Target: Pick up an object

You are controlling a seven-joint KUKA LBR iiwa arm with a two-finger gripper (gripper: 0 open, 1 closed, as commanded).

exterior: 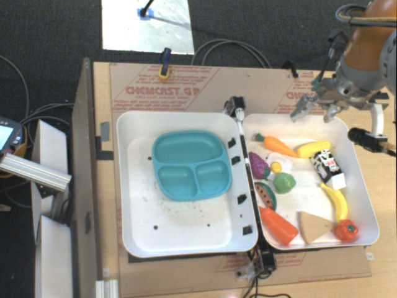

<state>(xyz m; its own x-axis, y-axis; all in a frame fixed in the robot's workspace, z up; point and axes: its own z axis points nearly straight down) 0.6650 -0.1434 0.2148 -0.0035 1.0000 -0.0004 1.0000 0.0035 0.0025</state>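
Observation:
My gripper point(314, 112) hangs above the far edge of the right bin point(366, 194), its two fingers spread open with nothing between them. Below it in that bin lie toy foods: a carrot point(278, 145), a short yellow banana point(312, 148), a black-and-white milk carton point(327, 168), a purple eggplant point(258, 165), a green ball point(285, 182), a watermelon slice point(266, 195), a long banana point(336, 201), a big orange carrot point(278, 226), a tan wedge point(314, 226) and a red tomato point(346, 230).
The left bin point(139, 228) holds a teal divided plate point(191, 165). A black-clipped divider point(243, 166) runs between the bins. Cardboard point(186, 89) lies under both bins, with cables behind it. The orange-banded arm point(371, 39) fills the upper right.

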